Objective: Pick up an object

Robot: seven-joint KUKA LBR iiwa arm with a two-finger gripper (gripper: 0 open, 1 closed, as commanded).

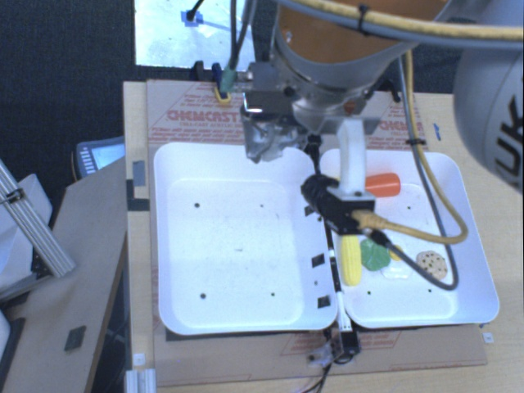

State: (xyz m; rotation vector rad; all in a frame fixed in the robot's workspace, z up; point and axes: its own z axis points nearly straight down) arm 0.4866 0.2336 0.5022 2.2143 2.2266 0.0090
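Observation:
My gripper hangs over the far edge of the left white bin, near the wall between the two bins. No object shows beneath it. The right white bin holds an orange cylinder at its far side. A yellow corn cob lies near the dividing wall with a green piece touching its right side. A round cookie sits further right. The arm's large grey and orange body covers the top of the view.
Both bins rest on a cardboard sheet on the bench. A yellow cable loops over the right bin above the objects. A small pale scrap lies by the green piece. Metal framing stands at the left.

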